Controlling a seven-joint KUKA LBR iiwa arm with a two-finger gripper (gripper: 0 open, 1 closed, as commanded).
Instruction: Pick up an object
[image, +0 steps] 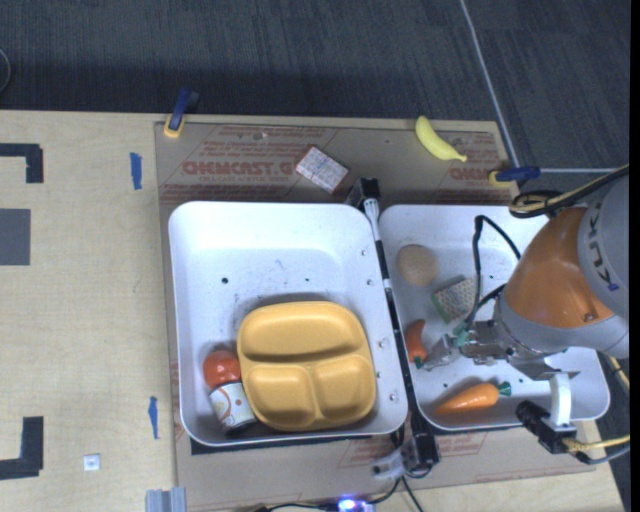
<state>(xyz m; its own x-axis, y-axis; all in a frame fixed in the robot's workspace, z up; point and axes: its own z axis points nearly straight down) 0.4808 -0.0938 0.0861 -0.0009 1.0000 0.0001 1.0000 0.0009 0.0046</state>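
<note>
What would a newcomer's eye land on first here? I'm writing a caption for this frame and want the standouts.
The large yellow compartment tray fills the near half of the left bin, with a small red-and-white object tucked against its left side. The grey arm with its orange band reaches over the right bin, above an orange carrot at the near edge. A yellow banana lies on the cardboard beyond the bins.

Glossy yellow plastic tray (305, 362) in a smooth white plastic bin (270, 235).
</note>
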